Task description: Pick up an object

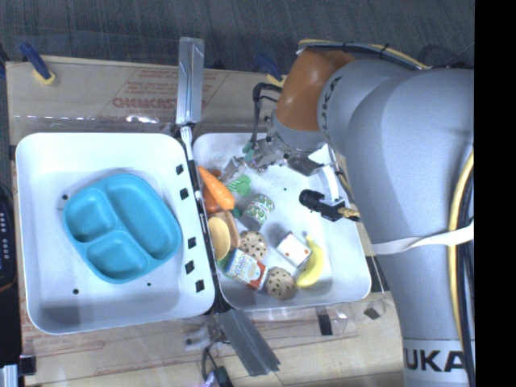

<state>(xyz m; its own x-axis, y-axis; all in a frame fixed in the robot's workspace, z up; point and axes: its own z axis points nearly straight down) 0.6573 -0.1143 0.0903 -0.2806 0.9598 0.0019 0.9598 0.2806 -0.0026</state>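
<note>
While the grey arm with the orange band (310, 87) reaches in from the right, its two-finger gripper (256, 153) sits low at the far end of the right shallow white bin (348, 272); whether it is wide, narrow or holding anything cannot be told. That bin holds an orange plastic carrot (215, 189), a yellow plastic banana (311, 266) and two brown round cookies (279, 282). A blue three-section plastic tray (121, 226) lies in the left white bin (48, 160).
</note>
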